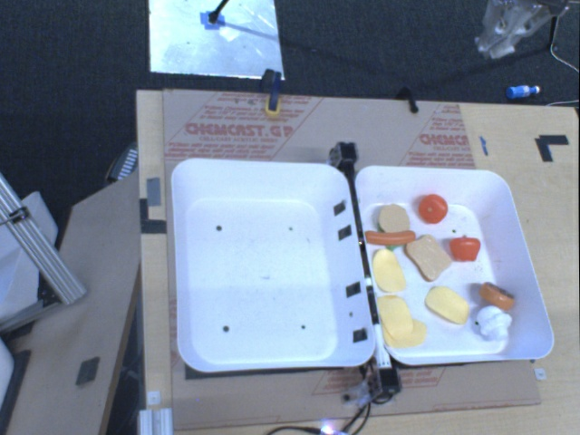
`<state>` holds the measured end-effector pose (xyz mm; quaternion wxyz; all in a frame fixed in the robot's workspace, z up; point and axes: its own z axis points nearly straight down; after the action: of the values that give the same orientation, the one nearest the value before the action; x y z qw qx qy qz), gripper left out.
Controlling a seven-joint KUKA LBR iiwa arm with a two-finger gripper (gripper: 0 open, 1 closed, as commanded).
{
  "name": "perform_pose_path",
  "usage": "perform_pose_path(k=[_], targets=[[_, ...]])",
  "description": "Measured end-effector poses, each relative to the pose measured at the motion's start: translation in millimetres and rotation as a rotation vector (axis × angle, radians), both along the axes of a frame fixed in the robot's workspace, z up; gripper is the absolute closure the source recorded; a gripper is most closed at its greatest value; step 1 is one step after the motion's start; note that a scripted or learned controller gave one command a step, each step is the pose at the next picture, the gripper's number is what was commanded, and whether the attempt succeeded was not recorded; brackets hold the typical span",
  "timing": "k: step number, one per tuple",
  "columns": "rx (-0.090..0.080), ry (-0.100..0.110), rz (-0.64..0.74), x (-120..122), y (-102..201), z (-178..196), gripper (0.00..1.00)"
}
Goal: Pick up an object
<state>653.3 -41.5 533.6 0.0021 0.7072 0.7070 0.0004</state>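
The right bin [518,243] holds several toy foods. Among them are a red tomato [433,208], a round tan bun [393,217], a sausage [390,238], a bread slice [428,257] and a red pepper [465,248]. Yellow pieces lie at its left side [389,270], front left [399,321] and middle [448,304]. An orange piece [497,295] and a white piece [492,323] sit at the front right. My gripper [504,24] hangs pale and blurred at the top right, far beyond the bins and over the dark floor.
The left bin [181,243] sits beside the right one, joined by black clips [345,233]. Both rest on a cardboard sheet [299,125]. A shiny metal plate [213,25] lies at the back. A small blue item [523,90] lies on the floor at the right.
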Motion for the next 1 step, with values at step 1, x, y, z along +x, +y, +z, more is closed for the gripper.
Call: perform_pose_path(k=[1], targets=[[0.004,0.000,0.006,-65.2,27.6,3.0,1.00]])
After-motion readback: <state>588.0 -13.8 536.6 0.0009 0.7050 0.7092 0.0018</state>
